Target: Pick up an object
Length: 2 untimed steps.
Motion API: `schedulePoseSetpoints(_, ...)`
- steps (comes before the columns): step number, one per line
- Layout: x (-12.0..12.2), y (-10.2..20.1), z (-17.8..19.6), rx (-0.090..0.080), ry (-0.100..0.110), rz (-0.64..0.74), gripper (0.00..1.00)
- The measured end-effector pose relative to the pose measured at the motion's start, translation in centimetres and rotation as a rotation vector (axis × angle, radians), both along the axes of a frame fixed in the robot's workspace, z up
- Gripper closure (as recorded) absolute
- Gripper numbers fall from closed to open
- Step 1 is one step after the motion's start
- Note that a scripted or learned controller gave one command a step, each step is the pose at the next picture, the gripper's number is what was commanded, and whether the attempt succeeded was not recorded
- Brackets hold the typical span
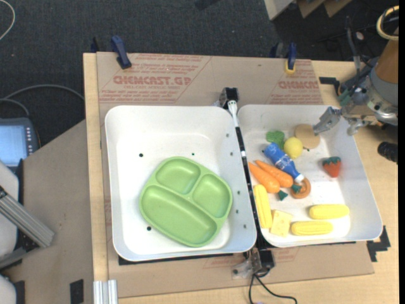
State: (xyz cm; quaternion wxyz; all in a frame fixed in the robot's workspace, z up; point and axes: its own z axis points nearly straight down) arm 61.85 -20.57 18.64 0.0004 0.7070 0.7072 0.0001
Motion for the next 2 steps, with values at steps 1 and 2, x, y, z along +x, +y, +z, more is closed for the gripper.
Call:
schedulePoseSetpoints(1,3.0,1.5,-10.8,0.003,0.007,0.002,0.0)
schedulePoseSetpoints(2,3.2,1.3,-9.0,-0.001,-0.001,0.002,1.0)
